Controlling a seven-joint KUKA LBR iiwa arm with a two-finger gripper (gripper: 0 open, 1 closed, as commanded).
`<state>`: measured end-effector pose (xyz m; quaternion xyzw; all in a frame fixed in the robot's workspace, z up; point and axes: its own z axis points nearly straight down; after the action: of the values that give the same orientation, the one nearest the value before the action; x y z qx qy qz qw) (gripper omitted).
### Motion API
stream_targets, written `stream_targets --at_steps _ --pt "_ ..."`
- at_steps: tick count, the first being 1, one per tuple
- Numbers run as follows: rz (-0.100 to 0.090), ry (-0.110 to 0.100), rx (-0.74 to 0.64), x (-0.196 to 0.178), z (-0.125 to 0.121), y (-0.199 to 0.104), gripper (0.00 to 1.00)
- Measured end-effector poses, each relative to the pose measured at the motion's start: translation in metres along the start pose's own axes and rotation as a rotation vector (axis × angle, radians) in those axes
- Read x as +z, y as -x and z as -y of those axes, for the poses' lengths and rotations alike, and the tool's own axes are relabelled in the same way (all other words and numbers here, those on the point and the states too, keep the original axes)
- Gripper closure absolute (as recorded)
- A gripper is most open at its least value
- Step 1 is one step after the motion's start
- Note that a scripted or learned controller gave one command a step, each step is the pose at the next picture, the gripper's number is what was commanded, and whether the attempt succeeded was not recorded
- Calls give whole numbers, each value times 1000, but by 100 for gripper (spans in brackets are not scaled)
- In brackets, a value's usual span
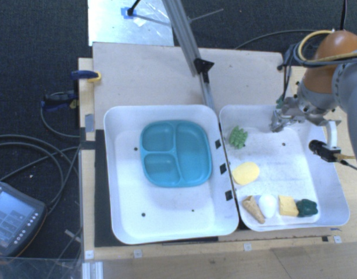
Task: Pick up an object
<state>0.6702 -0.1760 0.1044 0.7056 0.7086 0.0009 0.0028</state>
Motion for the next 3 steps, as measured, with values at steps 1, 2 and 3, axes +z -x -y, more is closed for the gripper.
stream_targets --at_steps 1,2,3 --pt "0 3 3 -60 2 8 100" --pt "-1 3 3 -119 9 6 100" --pt "-1 2 0 -150 8 6 100"
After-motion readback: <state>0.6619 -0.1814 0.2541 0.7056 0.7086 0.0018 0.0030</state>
